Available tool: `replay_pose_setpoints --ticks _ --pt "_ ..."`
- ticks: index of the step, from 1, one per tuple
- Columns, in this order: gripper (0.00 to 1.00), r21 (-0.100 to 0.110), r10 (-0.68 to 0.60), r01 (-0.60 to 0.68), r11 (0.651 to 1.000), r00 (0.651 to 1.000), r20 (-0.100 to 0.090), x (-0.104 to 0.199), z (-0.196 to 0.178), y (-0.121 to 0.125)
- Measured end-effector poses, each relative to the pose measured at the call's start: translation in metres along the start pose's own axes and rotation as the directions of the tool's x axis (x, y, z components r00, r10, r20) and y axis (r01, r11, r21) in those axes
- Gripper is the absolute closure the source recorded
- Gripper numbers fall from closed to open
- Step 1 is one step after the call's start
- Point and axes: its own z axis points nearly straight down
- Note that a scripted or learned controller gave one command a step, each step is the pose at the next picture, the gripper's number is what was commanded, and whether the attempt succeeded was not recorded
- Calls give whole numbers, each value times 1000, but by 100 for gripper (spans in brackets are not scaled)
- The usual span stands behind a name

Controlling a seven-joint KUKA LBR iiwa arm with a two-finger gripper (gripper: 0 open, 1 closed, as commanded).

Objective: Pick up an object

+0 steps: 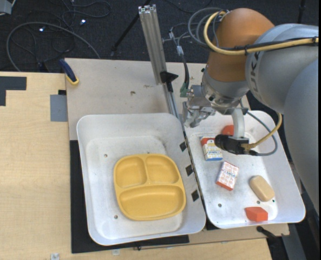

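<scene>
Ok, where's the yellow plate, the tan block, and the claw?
yellow plate [149, 187], camera view, on the ridge between its compartments.
tan block [262, 188], camera view, on the middle of its top face.
claw [194, 116], camera view, midway between its fingertips, above the right bin's far left corner.

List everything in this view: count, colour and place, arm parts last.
bins: 2, white, side by side on the bench
tray: 1, yellow, three compartments, in the left bin
cartons: 2, white and red, middle of the right bin
tan block: 1, right bin, near its right wall
orange pieces: 2, right bin, one at the front edge, one beside the arm
post: 1, silver, behind the bins
arm: 1, grey, orange band
gripper: 1, over the right bin's back left corner
</scene>
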Motion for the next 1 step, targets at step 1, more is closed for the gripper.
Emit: replay_pose_setpoints --ticks 1 --pt "100 0 -1 1 1000 1000 -1 60 3 8"
